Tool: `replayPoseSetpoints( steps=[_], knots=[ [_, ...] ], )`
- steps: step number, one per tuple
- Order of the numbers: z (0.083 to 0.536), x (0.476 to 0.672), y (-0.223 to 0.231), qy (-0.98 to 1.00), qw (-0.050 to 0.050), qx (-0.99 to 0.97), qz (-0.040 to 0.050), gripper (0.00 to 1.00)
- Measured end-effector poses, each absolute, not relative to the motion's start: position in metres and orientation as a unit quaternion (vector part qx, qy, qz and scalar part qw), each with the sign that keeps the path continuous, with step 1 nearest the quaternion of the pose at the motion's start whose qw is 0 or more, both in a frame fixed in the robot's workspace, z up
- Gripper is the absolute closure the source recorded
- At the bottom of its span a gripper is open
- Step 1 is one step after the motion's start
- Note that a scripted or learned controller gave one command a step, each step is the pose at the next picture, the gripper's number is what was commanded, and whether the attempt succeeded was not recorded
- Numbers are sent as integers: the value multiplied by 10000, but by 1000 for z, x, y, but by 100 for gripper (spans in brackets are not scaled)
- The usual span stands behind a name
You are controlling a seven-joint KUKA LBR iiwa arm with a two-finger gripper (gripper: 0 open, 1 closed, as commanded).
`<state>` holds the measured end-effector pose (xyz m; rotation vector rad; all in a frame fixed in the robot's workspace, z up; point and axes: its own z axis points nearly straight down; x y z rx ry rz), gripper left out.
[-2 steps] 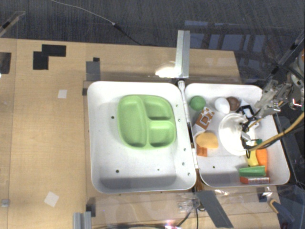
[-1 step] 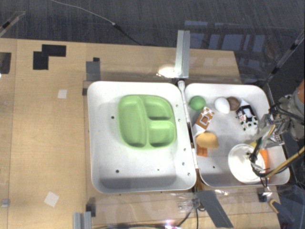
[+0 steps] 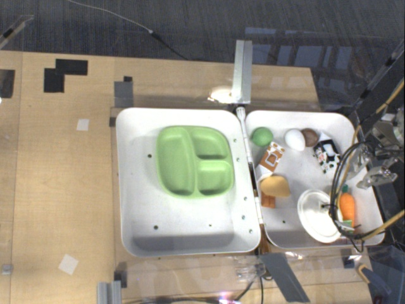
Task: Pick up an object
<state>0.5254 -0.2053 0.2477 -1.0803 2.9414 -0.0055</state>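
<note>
Objects for picking sit loose in the right bin (image 3: 288, 233), presumably within the arm's reach: green ball (image 3: 261, 135), white egg (image 3: 294, 139), carrot (image 3: 347, 206); end effector (image 3: 380, 173) at the right rim, grip state indiscernible; green tray (image 3: 193, 161) fills the left bin (image 3: 136, 227).

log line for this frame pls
gripper: right edge, over right bin rim | holding: nothing seen | left bin: green tray | right bin: green ball, white egg, carrot
</note>
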Motion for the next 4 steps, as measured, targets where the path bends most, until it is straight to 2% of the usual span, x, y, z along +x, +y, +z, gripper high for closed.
replayPoseSetpoints(
  steps=[1, 2, 3, 4],
  knots=[
    [126, 523, -205, 8383, 32, -5452, -15, 100],
    [222, 531, -152, 8217, 59, -5699, -48, 100],
    [294, 570, -180, 7997, 42, -6004, -38, 100],
    [156, 604, -204, 6577, 26, -7533, 4, 100]
  ],
)
